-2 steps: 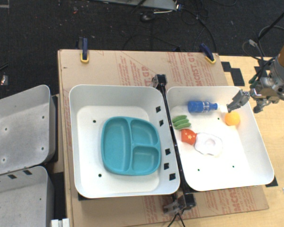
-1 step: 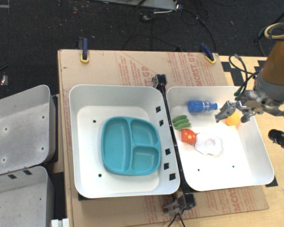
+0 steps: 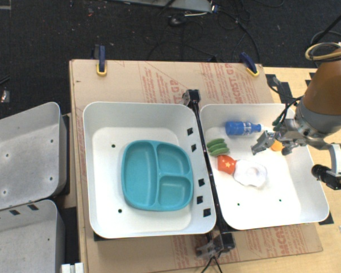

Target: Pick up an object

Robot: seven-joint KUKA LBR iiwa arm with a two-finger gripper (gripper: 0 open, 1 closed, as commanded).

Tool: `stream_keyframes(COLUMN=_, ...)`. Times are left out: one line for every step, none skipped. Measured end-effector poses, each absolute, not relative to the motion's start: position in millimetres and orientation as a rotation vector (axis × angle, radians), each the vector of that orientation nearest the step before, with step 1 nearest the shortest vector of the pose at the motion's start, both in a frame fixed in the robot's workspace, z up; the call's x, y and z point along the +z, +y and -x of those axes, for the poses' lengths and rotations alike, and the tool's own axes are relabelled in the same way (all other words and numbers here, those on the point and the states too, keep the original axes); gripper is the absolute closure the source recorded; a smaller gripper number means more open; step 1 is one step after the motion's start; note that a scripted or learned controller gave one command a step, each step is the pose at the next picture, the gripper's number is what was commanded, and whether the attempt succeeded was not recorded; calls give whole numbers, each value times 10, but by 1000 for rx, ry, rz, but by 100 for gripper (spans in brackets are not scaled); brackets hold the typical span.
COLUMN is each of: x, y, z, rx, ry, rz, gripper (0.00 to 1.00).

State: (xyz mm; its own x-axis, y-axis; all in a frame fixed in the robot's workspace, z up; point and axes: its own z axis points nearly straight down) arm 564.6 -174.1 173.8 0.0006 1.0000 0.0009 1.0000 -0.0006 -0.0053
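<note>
Two white bins side by side: the left bin [image 3: 96, 152] contains a teal divided tray [image 3: 157, 175]; the right bin [image 3: 307, 203] contains a blue bottle [image 3: 241, 128], green item [image 3: 217, 147], red-orange item [image 3: 227, 164] and white object [image 3: 251, 175]. Gripper [image 3: 273, 143] beside the bottle, finger state indiscernible.

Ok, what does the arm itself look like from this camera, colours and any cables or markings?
The arm is a rounded grey body with an orange-brown band above the wrist. A looped yellowish cable sits above that band. The end effector is dark grey metal with angular parts, with dark cables trailing near the wrist. I cannot make out any markings at this size.
</note>
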Motion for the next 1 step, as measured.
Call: stream_keyframes(x=1272, y=-1688, z=-5611, rx=5, ry=-2217, rz=2218, gripper=0)
